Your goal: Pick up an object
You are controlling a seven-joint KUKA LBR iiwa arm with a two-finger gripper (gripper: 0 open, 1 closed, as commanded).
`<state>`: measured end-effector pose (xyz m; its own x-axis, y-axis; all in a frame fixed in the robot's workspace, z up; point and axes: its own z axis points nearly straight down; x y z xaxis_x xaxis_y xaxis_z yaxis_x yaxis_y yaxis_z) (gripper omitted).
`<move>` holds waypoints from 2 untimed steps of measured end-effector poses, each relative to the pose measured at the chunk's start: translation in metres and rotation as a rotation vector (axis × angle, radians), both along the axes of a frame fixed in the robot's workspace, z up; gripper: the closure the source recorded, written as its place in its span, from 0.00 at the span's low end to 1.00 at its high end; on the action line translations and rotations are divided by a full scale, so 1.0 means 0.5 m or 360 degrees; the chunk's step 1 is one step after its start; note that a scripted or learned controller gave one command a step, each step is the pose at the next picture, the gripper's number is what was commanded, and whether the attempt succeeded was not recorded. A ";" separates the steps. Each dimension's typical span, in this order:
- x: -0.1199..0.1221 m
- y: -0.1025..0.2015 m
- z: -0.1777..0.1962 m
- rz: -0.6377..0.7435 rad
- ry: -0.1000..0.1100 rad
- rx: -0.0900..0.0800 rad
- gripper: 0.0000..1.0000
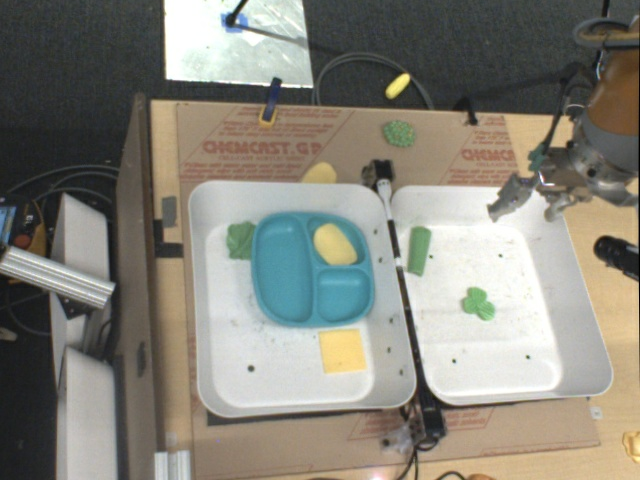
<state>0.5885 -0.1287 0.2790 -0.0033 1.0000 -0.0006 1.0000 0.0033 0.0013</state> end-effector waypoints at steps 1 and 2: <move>-0.130 0.010 -0.254 -0.0007 0.0024 0.0007 0.00; -0.106 -0.037 -0.396 -0.0005 0.0002 0.0000 0.00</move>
